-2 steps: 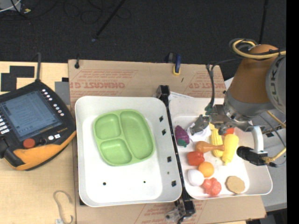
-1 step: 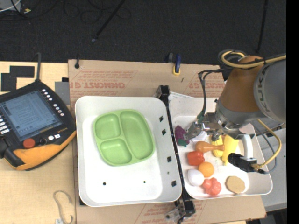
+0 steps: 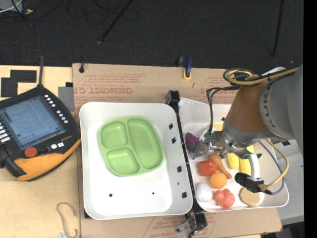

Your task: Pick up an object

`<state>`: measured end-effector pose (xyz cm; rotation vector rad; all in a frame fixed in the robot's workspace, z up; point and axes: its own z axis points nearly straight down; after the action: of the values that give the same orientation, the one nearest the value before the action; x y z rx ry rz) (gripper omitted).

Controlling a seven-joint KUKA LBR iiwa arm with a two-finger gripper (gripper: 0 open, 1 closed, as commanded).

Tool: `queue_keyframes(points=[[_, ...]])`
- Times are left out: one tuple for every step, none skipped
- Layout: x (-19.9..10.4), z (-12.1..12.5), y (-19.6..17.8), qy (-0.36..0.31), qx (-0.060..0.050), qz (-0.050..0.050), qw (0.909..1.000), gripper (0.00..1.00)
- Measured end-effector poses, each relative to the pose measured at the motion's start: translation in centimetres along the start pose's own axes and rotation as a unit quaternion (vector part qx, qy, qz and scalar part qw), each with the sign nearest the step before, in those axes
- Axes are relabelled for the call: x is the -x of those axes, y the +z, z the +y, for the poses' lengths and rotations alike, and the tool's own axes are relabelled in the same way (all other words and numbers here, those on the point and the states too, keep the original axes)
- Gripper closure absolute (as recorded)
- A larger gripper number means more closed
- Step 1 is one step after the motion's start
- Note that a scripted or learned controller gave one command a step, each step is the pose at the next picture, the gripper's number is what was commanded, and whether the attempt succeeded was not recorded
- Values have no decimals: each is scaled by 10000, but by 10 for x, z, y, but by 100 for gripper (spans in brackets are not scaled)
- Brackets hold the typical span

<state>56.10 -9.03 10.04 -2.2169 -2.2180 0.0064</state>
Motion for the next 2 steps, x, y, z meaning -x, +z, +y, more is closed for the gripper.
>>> queue_keyframes(points=[[-1, -1, 14, 15, 5, 1, 10000, 0], [2, -1, 4, 52, -5, 6, 10000, 100]])
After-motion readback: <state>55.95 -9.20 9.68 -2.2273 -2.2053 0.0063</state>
